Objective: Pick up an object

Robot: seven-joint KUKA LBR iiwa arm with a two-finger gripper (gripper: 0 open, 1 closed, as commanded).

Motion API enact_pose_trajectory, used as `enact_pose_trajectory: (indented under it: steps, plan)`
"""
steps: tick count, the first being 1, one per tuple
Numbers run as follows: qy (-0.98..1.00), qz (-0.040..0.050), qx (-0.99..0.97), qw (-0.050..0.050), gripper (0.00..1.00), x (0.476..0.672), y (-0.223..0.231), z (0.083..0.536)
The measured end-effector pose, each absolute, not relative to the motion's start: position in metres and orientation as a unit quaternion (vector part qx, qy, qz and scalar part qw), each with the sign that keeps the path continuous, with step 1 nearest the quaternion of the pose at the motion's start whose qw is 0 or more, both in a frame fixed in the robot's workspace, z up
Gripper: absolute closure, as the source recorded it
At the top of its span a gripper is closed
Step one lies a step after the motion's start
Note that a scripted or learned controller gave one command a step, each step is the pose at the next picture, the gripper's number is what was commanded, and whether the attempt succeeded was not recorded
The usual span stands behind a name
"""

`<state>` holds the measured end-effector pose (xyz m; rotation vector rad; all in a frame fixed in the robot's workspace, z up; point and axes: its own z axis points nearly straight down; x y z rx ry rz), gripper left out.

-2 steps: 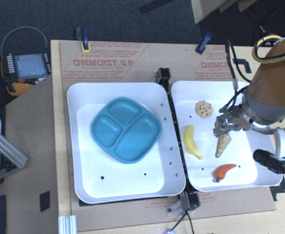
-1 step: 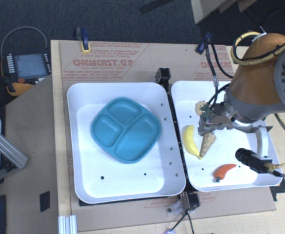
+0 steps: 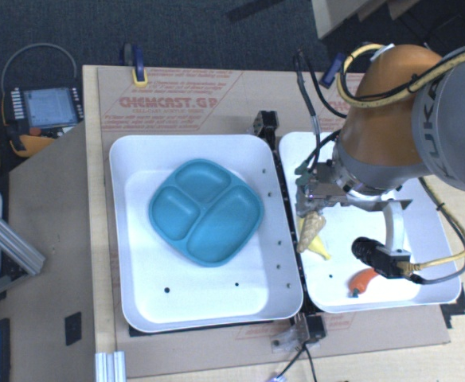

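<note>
My gripper hangs over the left side of the right bin, under the grey and orange wrist. Just below it lies a tan and yellow object, banana-like, with its yellow tip pointing to the front right. The object's top end meets the gripper's tip, and the view does not show whether it is gripped. A small orange object rests near the right bin's front edge. In the left bin a blue divided plate lies at the middle.
A black fitting with a yellow cable hangs off the arm above the orange object. The black divider runs between the bins. Beyond the bench at the far left stands a small screen with cables.
</note>
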<state>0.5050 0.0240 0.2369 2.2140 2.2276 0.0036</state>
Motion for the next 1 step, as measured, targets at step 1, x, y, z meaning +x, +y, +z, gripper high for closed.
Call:
enact_pose_trajectory:
  steps: [1]
  plan:
    - [0.708, -0.001, 0.706, -0.001, 1.0, 0.5026, 0.0692, 0.2258]
